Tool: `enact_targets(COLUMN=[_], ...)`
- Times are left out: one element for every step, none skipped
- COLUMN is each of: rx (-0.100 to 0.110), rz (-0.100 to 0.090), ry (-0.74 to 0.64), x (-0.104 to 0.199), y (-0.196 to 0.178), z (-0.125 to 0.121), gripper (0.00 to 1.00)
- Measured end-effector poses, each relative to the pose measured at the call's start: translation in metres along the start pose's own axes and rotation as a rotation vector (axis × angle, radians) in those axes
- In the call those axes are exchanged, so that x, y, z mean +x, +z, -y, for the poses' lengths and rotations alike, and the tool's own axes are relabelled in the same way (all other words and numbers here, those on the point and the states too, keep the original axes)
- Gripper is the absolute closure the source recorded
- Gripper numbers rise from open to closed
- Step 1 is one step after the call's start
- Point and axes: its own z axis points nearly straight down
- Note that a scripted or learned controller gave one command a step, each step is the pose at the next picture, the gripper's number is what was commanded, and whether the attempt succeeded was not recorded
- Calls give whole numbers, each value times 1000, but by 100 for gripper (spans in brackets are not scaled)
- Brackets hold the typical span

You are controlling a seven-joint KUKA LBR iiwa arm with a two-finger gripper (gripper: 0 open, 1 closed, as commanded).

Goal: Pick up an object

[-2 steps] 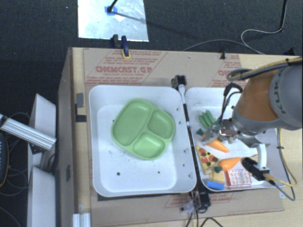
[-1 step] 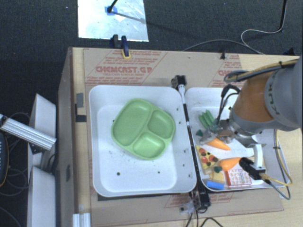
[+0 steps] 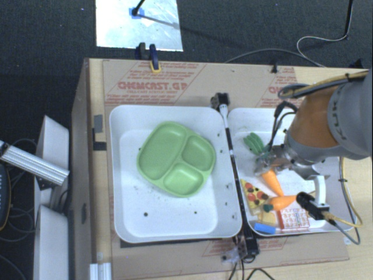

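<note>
Gripper (image 3: 269, 163) sits low in the right bin (image 3: 245, 121), mid-right of frame, over an orange carrot (image 3: 272, 182), prob. lining up a grab; you can't tell jaw state.

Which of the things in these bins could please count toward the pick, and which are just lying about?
For the job: gripper, down in the right bin; carrot beneath it; green toy; pizza slice; orange piece; blue piece; red-printed card.

Lying about: green plate in the left bin; clamp.
</note>
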Motion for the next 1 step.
enact_targets(rx=[-1], rz=[-1], ry=[-2], x=[66], y=[-90], z=[27], gripper=[100])
